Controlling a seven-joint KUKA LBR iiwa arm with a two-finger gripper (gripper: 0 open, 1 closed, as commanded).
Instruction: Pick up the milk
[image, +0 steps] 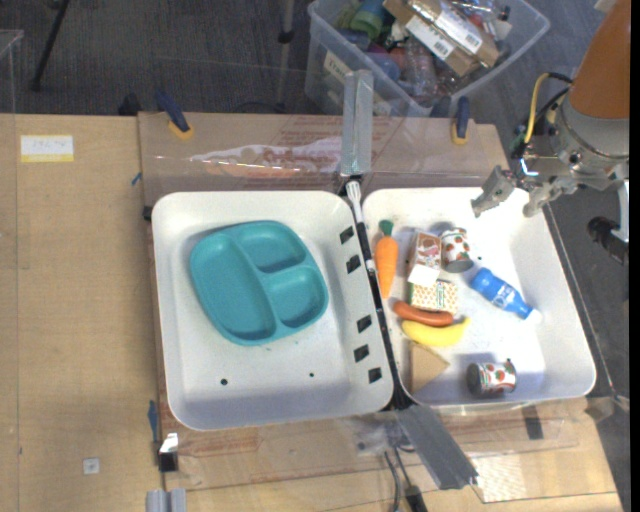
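Clearly, the milk carton (434, 295) is white with green-red print.

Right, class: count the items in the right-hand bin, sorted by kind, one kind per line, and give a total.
Cans: 2, one at the top of the pile, one near the front
Cartons: 2, a brown one and a white milk carton
Blue bottle: 1
Carrot: 1
Banana: 1
Red-orange sausage-shaped piece: 1
Tan wedge: 1
Total: 9
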